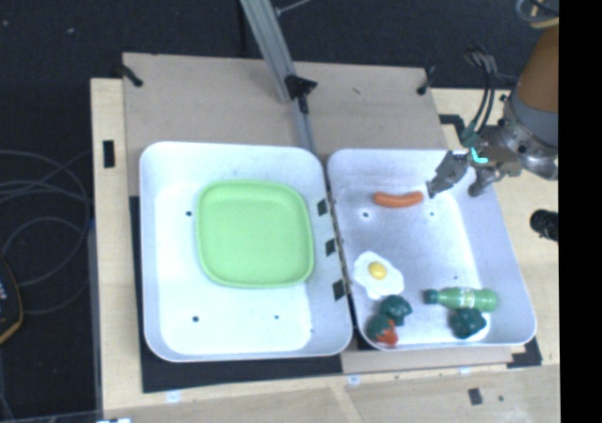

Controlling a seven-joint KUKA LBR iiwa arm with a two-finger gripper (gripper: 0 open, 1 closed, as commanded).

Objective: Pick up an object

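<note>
**A:** From the camera view, where does your pick stand?

**B:** You're at the approach. The claw (458,177) hangs over the upper right corner of the right bin (503,252), its fingers spread, with nothing between them. Nothing is lifted yet.

**A:** Which object would you go for?

**B:** Judging by nearness, the sausage (398,198). It lies on the bin floor just left of the claw, apart from it and clear of the other things. Its long axis runs left to right across the view, ends curling slightly upward.

**A:** So what does the next move call for?

**B:** You'd shift left, descend, and close across the sausage's narrow width.

**A:** And the rest?

**B:** The fried egg (378,273), broccoli (393,308) and green bottle (461,298) crowd the near edge; the green plate (254,233) sits in the left bin (165,252) on the tabletop (376,111).
</note>
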